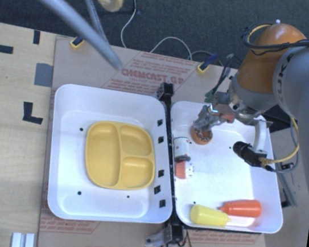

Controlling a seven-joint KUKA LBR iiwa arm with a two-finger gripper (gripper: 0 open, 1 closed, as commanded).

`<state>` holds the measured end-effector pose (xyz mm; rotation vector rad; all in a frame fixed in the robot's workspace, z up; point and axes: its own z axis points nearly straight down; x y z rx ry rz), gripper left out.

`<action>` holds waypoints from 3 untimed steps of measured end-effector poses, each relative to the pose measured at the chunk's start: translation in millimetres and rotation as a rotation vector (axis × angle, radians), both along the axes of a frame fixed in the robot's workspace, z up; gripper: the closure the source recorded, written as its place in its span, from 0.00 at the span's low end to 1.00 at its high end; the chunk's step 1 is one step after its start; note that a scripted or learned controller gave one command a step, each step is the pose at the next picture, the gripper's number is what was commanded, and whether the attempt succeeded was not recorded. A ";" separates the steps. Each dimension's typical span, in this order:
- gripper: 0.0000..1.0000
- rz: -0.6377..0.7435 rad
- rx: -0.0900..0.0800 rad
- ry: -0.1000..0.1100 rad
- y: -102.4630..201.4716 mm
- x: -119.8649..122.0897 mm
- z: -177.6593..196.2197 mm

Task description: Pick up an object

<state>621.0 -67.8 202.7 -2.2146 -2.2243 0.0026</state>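
Cannot tell the width of the claw [204, 126], low in the right bin [224, 176] right over a small brown disc [201, 137] near the far left corner, well apart from the orange piece [241, 207] and yellow piece [208, 215] by the near wall.

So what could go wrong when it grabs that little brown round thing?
The small brown round object is tiny and sits right at the tip of the grey robot arm, so it might slip away or just get pushed aside. If it skids, it could bump the small white and orange piece nearby.
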 end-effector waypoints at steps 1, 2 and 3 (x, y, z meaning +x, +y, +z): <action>1.00 0.002 0.001 -0.001 54.0 -13.7 14.7; 1.00 0.002 0.001 0.000 111.6 -32.5 14.2; 1.00 0.002 0.000 0.001 164.6 -37.9 6.8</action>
